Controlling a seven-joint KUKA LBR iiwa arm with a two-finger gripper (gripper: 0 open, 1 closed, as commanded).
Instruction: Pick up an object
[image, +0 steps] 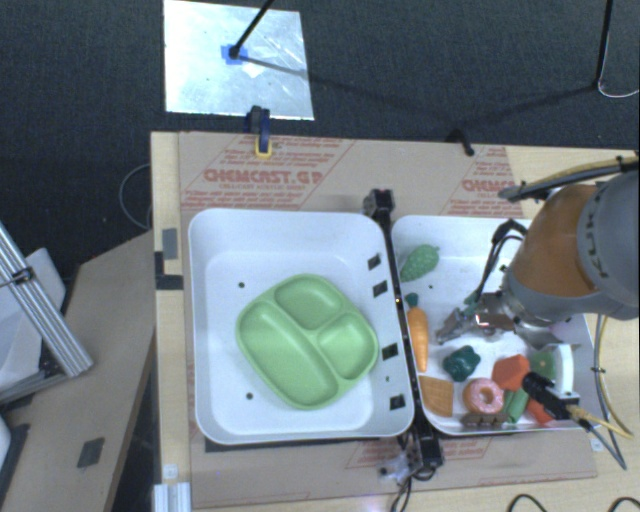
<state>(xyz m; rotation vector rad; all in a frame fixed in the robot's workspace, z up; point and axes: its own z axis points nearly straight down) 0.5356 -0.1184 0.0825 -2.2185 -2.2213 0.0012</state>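
My gripper (462, 320) hangs low over the middle of the right bin (455, 240), with the arm coming in from the right. Just below it lies a dark green toy (461, 362), and an orange carrot (418, 338) lies to its left along the bin's left wall. A pink donut (484, 397) and an orange-red piece (510, 371) rest near the front of the bin. A green leafy vegetable (420, 262) sits at the back left. I see nothing held in the gripper.
The left bin (220, 260) holds a light green divided plate (305, 340). A tan cracker-like piece (435, 393), a green piece (516, 405) and a brown piece (480, 421) crowd the right bin's front edge. Black clips line the divider between the bins.
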